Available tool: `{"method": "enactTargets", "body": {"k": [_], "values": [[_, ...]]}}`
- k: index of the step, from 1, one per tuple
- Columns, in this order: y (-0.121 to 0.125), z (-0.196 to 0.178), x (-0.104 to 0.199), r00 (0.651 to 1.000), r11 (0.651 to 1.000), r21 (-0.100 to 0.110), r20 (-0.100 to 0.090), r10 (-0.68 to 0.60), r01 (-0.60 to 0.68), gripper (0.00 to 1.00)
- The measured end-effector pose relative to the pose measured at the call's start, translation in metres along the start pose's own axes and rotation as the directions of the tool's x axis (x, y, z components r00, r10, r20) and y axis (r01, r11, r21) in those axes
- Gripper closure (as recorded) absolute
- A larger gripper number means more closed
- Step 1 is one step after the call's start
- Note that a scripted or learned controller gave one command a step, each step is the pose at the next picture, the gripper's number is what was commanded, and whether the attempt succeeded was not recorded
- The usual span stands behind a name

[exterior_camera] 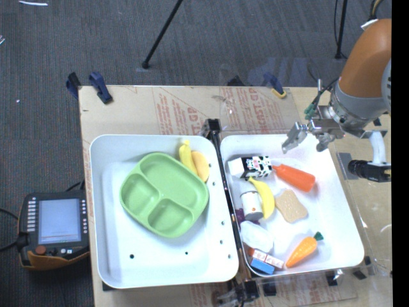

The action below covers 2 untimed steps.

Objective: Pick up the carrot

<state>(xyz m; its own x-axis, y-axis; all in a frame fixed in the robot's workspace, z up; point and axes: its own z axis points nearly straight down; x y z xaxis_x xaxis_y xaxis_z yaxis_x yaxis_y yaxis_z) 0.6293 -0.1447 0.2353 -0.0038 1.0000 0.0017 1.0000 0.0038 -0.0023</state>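
On the left side of the surface (147, 104) sits the first white bin (105, 171). It holds a green plate (164, 195) with three parts, and a yellow banana (186, 157) lies beside a yellow-orange fruit (200, 164), both touching the plate's far edge. Next to it is the second white bin (339, 200), and it is crowded. It has a small cow-print box (257, 166), an orange bottle (294, 176), another banana (265, 197), a little jar (251, 203), a slice of bread (291, 206), a white bag (257, 238) and a colourful box (265, 260). The carrot (303, 251) lies near the front right corner of this bin, with its green top pointing away from us. The hand (308, 138) hangs over the far edge of this bin, well apart from the carrot, with its fingers spread and nothing in them. I think it could go wrong easily, because the orange bottle is closer and looks a bit like a carrot. The hand could also bump the bin wall, since the carrot lies close to it.
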Motion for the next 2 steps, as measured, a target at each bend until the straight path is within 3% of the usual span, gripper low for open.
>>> {"method": "enactTargets", "body": {"k": [1, 2], "values": [[-0.068, 0.100, 0.009, 0.999, 0.999, 0.011, -0.003, -0.035, 0.035, 0.00], [-0.118, 0.146, -0.009, 0.970, 0.970, -0.005, 0.002, -0.243, 0.243, 0.00]]}}
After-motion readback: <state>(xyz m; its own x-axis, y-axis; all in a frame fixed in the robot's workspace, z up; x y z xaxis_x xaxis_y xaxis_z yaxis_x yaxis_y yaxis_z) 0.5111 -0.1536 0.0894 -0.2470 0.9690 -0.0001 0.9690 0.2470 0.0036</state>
